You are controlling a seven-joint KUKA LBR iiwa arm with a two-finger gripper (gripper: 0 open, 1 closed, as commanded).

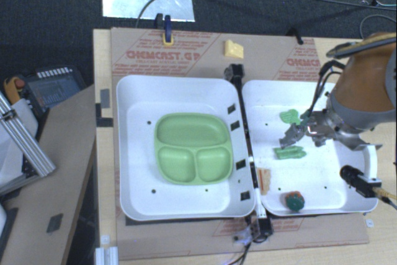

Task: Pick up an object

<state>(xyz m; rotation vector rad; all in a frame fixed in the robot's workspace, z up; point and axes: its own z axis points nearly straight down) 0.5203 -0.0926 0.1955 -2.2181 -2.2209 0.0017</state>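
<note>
Two white bins sit side by side under the overhead camera, and the action is all in the right bin [273, 93]. The arm [366, 80] comes in from three o'clock, and its gripper [293, 133] hangs low over the middle of that bin, its grey fingers pointing toward nine o'clock. Whether those fingers are spread or closed, the view does not settle, and nothing can be seen caught between them. Now the key relation: a green strip-shaped piece [289, 153] lies on the bin floor just at six o'clock from the claw tip, close under it, with its long axis running nine to three, roughly in line with the arm's reach. A second green piece [289, 115] sits just at twelve o'clock from the tip, so the claw is parked between the two. Judging by that, the lower strip looks the likelier target, needing only a small shift toward six o'clock and a drop. Further off, a round green-and-red object [294, 200] waits at the bin's six o'clock edge, and an orange strip [265, 180] lies by the centre divider. The left bin [133, 133] holds a green divided tray [191, 147], well apart from the claw.
</note>
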